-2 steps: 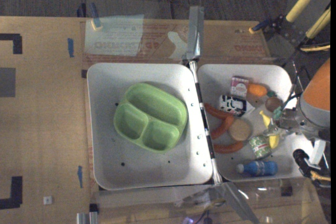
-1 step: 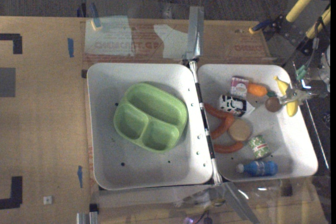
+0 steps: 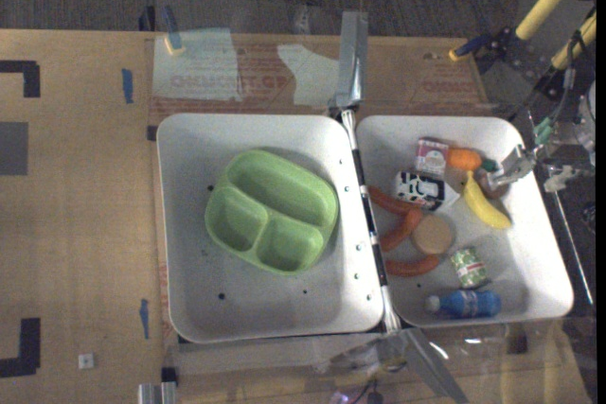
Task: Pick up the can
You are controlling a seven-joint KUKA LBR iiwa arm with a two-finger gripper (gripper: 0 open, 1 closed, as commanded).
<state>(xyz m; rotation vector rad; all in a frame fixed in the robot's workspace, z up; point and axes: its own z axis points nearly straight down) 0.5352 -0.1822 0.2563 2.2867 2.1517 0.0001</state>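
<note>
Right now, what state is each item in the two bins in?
Green-labelled can: lying on its side, untouched.
Blue plastic bottle: lying down, cap on.
Green divided plastic plate: right side up.
Yellow banana: unpeeled.
Gripper: above the banana, holding nothing visible.

can [image 3: 468, 267] crowded by bottle [image 3: 464, 304], disc [image 3: 434, 235]

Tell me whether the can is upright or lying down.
Lying down: the can rests on its side on the right bin's floor, its green label facing up, above the blue bottle.
</note>
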